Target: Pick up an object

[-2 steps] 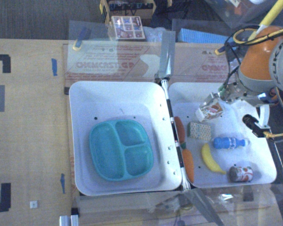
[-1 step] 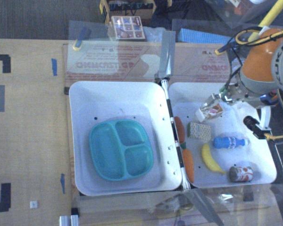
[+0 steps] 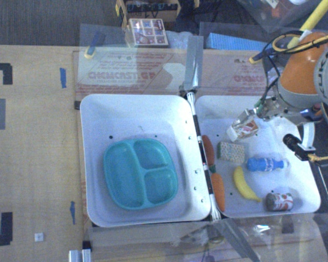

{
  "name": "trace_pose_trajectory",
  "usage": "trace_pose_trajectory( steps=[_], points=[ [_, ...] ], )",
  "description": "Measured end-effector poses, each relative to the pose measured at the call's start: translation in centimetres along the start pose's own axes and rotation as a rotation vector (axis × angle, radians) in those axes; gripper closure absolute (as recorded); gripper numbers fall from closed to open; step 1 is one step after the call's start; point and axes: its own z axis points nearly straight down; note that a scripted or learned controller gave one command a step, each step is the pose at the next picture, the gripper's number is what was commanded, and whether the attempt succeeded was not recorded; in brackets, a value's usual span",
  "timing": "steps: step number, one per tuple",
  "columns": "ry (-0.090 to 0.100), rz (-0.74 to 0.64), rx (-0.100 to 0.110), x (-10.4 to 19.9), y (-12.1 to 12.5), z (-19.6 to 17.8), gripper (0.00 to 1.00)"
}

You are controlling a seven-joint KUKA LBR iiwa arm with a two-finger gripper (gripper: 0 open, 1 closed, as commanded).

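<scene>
Table [image 3: 33, 146] of pale wood carries two shallow white bins side by side. Taking the right bin [image 3: 311, 201] as the landmark, the left bin [image 3: 98, 113] sits directly against its left wall and holds a teal divided tray [image 3: 141, 173] with three compartments. The grey arm [image 3: 306, 75], with its orange band, hangs over the right bin's far right corner. Its gripper [image 3: 261, 111] points down and to the left over the bin's far half, and whether the fingers are apart or together cannot be told from this angle.

Just below and left of the gripper tip, inside the right bin, lies a small white carton [image 3: 244, 130] with red printing, tilted on its side; contact with the gripper is unclear. Along the bin's left wall lie a sausage [image 3: 208, 149] and, nearer, a carrot [image 3: 218, 191]. Mid-bin sit a speckled greenish sponge [image 3: 232, 152], a blue bottle [image 3: 265, 164] on its side, a yellow banana [image 3: 242, 184], and a small can [image 3: 279, 201] near the front right.
</scene>
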Motion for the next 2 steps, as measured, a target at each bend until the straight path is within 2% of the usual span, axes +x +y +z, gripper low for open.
trace_pose_trajectory(
  steps=[2],
  points=[
    [-0.004,0.002,0.004,0.65,0.21,0.01,0.0]
  ],
)
